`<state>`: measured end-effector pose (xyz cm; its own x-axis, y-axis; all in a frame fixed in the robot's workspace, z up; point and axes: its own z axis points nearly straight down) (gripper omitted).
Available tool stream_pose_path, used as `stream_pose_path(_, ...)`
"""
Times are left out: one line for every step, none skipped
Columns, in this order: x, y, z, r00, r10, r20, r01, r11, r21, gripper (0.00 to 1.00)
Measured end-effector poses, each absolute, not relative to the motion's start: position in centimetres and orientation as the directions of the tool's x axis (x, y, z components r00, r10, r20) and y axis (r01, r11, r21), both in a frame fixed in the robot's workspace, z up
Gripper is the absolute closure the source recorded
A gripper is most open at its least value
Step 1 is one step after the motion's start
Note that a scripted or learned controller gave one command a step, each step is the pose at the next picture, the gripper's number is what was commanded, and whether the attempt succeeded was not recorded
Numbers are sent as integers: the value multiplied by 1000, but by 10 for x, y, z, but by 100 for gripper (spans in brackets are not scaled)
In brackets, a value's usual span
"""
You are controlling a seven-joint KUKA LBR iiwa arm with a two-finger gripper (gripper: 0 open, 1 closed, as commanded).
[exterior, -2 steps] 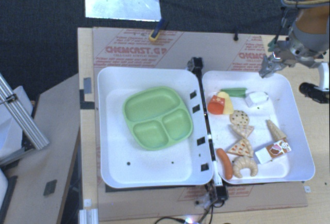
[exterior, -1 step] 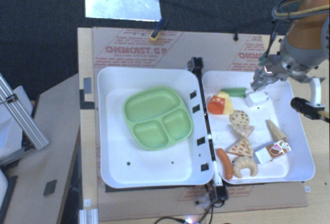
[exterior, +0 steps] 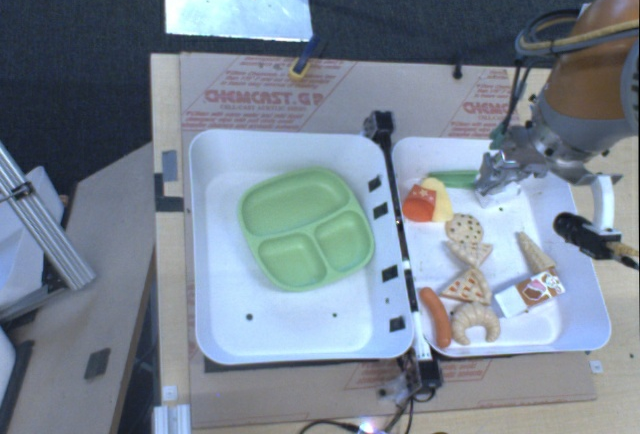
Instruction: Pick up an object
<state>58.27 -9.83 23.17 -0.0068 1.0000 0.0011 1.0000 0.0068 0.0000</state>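
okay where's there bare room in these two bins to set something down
Left bin: bare floor rings the green divided plate, widest along the near edge. The plate's three compartments are bare too. Right bin: crowded; toy foods run from the orange piece down to the croissant. A bare strip lies between the ice cream cone and the gripper.

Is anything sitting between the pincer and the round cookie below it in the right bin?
Nothing visible blocks it. The pincer hangs over bare bin floor, and the cookie lies just below-left, with the orange-and-yellow piece off to the side.
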Motion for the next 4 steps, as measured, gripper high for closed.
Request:
stream_pose_path(541,-75,234,-6,1000,1,1000,6,-2,100)
stream_pose_path(546,-77,223,-2,1000,0,1000,2,0,100)
stream_pose_path(538,-67,216,-4,1000,0,1000,4,0,100)
stream_pose_path(534,-65,230,-4,1000,0,1000,4,3,100)
